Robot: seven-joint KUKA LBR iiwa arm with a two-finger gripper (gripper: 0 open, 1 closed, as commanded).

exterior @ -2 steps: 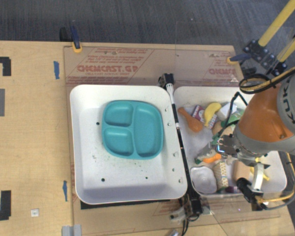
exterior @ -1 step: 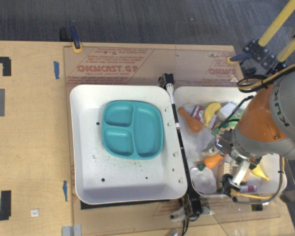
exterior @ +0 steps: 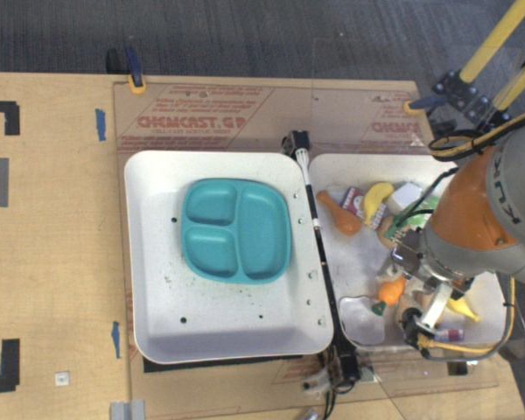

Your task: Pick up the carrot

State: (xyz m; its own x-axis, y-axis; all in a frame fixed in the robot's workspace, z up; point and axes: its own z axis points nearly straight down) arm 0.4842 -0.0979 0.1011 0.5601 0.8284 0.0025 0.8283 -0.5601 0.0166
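From the camera view there are two white bins, one teal plate, one carrot, two yellow items and one small orange lump.

The left bin (exterior: 149,261) holds the teal plate (exterior: 236,230), which lies flat at the bin's centre and has three compartments, two small ones at 9 o'clock and one long one at 3 o'clock.

The right bin (exterior: 363,256) holds the clutter. The carrot (exterior: 339,214) lies at about 10 o'clock, near the bin's left wall, with its thin end pointing to 10 o'clock. It is apart from the gripper. A purple-and-white packet (exterior: 354,201) is just beside it, then a yellow banana-like piece (exterior: 378,201) at 11 o'clock and a white box (exterior: 405,195) at 12 o'clock. The small orange lump (exterior: 389,292), perhaps a toy fruit, sits at 7 o'clock. A second yellow piece (exterior: 463,310) lies at 5 o'clock.

The arm (exterior: 472,213) covers the bin's 3 o'clock side and partly hides a green item (exterior: 413,218). The gripper (exterior: 404,274) hangs just beside the orange lump. Whether it is clenched or released cannot be told from here.
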